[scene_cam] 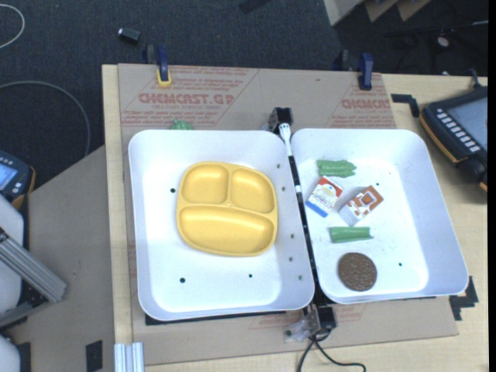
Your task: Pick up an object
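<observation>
The right bin (418, 208) holds several small objects. A green piece (335, 167) lies near its far side. Two small red-and-white cartons (325, 195) (363, 204) sit side by side in the middle. A second green piece (349, 234) lies just below them, and a brown round disc (357, 271) rests near the front edge. A yellow divided plate (228, 208) sits in the middle of the left bin (155, 270).
Both bins rest on a brown board (232, 91) held by blue clamps (162, 62) at the back. A black-and-orange pendant (463, 129) lies at the right edge. A small green bit (181, 125) lies behind the left bin. Cables run at the front (314, 332).
</observation>
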`<state>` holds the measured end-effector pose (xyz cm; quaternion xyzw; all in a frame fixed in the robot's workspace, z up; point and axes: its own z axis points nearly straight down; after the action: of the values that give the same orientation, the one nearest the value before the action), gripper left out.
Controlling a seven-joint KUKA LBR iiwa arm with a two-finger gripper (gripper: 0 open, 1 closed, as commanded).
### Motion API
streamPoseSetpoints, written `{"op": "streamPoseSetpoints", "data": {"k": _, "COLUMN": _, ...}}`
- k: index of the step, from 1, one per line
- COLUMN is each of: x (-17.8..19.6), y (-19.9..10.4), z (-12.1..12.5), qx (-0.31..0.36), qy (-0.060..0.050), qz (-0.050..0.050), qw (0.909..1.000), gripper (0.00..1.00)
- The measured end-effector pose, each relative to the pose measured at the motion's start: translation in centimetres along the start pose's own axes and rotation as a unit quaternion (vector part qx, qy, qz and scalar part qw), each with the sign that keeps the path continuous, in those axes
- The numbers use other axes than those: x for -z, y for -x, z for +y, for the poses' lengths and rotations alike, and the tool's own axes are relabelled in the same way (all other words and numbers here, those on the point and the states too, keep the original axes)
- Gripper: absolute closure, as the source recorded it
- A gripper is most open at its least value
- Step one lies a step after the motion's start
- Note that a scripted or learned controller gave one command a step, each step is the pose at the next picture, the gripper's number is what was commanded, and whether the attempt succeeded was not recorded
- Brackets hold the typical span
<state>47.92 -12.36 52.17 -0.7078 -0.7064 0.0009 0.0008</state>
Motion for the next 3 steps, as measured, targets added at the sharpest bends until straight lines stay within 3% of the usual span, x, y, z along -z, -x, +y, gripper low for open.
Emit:
{"op": "streamPoseSetpoints", "data": {"k": 1, "x": -7.7, "y": -1.9, "z": 0.0, "qx": 0.002, "qy": -0.003, "qz": 0.001, "qw": 1.0000, "gripper": 1.00}}
{"op": "streamPoseSetpoints", "data": {"k": 2, "x": 1.9, "y": -3.6, "z": 0.1, "qx": 0.003, "qy": 0.008, "qz": -0.001, "qw": 1.0000, "gripper": 1.00}}
{"op": "streamPoseSetpoints", "data": {"k": 3, "x": 1.4, "y": -2.6, "z": 0.0, "qx": 0.000, "qy": 0.002, "qz": 0.000, "qw": 1.0000, "gripper": 1.00}}
